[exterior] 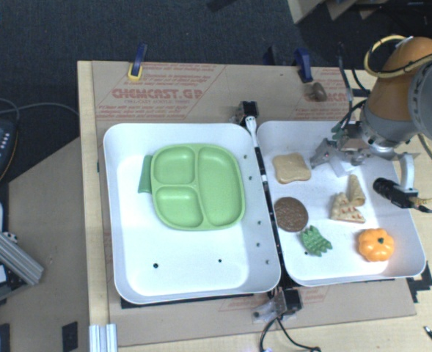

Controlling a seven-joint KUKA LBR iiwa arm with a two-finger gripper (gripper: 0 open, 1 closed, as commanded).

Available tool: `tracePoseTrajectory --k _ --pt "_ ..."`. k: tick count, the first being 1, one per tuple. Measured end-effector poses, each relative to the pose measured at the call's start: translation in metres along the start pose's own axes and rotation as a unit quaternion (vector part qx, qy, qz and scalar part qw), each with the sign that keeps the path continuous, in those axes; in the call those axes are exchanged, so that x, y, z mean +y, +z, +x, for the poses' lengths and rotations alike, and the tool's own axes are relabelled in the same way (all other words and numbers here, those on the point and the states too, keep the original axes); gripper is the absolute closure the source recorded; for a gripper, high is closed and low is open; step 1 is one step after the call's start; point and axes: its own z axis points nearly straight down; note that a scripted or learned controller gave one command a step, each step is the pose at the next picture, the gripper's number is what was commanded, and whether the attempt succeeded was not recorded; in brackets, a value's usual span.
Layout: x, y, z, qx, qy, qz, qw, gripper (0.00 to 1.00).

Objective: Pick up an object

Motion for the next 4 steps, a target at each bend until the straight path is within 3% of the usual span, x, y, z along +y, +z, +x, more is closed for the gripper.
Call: tracePoseTrajectory --k 1,2,3,4 --pt "0.004 -0.016 -0.002 -0.003 0.000 -0.008 1.0000 1.00" --pt "0.005 -0.082 -0.003 0.004 0.000 0.002 1.0000 1.00" --pt "0.007 -0.134 -0.004 0.004 0.000 0.002 1.0000 1.00" --pt "-0.010 -0.140 0.052 0.007 -0.002 0.007 1.0000 1.00"
